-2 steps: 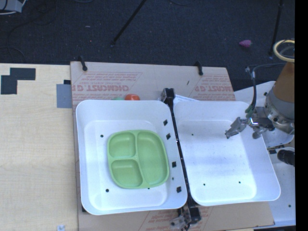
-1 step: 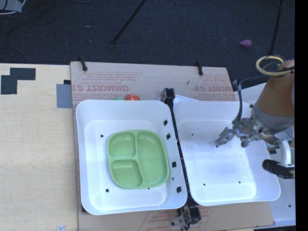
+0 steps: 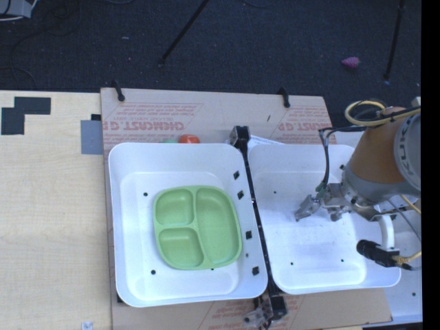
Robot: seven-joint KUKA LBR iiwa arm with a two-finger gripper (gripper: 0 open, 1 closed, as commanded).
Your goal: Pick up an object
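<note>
So right now my gripper (image 3: 307, 209) is sitting low over the right bin (image 3: 289, 280), arm coming in from the right. Honestly I can't tell from this angle whether the claw is open or closed, it's just a small metallic blur, and I see nothing between the tips. The only obvious pickable thing is the green divided plate (image 3: 197, 226), which is well off to the claw's left, across the black divider (image 3: 249, 205), lying flat in the middle of the left bin (image 3: 130, 184). There's also something small and orange (image 3: 188, 139) behind the left bin's far rim, up and left of the claw, can't make out what. My take: lift clear of the divider first, cross over, then go for the plate's raised rim or an inner ridge, since a flat plate gives two fingers nothing else to bite
</note>
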